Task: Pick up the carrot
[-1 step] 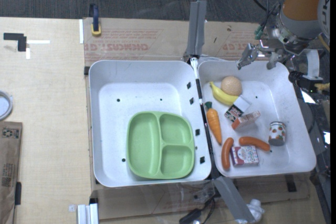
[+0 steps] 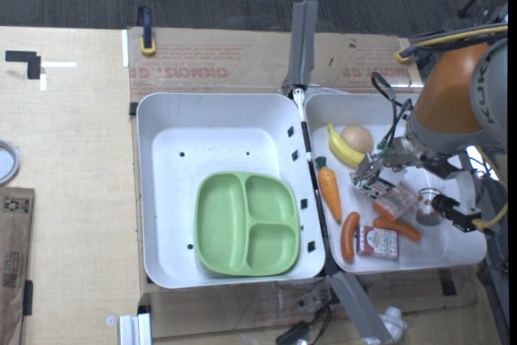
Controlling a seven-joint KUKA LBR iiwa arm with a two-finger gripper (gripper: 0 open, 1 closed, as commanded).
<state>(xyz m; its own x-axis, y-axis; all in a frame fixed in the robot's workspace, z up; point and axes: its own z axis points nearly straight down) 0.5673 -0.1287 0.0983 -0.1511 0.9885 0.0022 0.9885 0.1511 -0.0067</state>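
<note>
Carrot [image 2: 329, 191] lies loose in the right bin [image 2: 464, 258], just left of the gripper [image 2: 370, 176] and near the wall between the bins. Farther left of the gripper, a green divided plate [image 2: 246, 223] sits in the left bin [image 2: 153, 174]. Whether the gripper grasps anything cannot be told. Just behind it lie a banana [image 2: 343, 148] and an onion [image 2: 357, 138].

Even overhead lighting, white bins [image 2: 161, 174] bright without harsh glare, soft faint shadows, slightly grainy, mild softness throughout
</note>
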